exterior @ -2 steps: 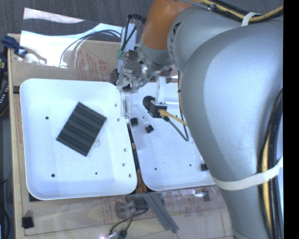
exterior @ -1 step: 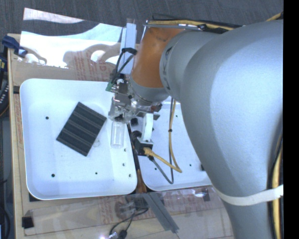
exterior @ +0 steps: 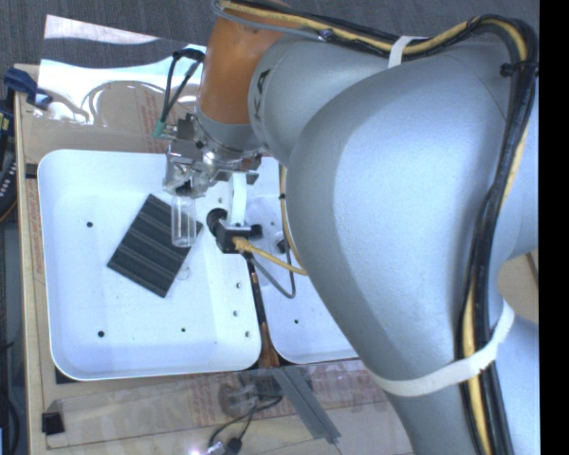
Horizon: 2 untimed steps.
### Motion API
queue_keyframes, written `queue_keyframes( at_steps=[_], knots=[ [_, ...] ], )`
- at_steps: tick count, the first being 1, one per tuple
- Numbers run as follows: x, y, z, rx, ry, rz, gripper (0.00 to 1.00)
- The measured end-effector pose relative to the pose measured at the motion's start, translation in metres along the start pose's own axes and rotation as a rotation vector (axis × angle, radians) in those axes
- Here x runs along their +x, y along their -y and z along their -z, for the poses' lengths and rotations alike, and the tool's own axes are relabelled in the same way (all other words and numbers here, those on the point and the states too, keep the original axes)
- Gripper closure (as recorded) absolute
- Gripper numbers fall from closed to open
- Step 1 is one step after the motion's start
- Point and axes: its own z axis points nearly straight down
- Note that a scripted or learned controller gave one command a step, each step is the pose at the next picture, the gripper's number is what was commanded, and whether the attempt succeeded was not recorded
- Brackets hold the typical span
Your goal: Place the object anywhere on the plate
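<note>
Over the left bin [exterior: 76, 349], my pincer [exterior: 182, 218] hovers beside the dark plate [exterior: 152, 245]; grip unclear, nothing placed yet.

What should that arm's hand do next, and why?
Probably lower a little onto the dark ribbed plate. The hand hangs at the plate's upper right edge in the left bin, with a clear fingertip over the plate. Whether it holds anything is unclear.

camera: one, sitting fixed above the counter [exterior: 123, 410] | facing: looking down at a slant on both bins | range: sitting close, the arm [exterior: 408, 207] crowding in from the right
</note>
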Motion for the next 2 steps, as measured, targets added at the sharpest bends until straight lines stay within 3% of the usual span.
queue_keyframes(
  at_steps=[1,2],
  knots=[
    [0.019,0.081,-0.050,0.005,0.001,-0.499,1.00],
    [0.021,0.084,0.057,-0.001,-0.002,-0.461,1.00]
  ],
)
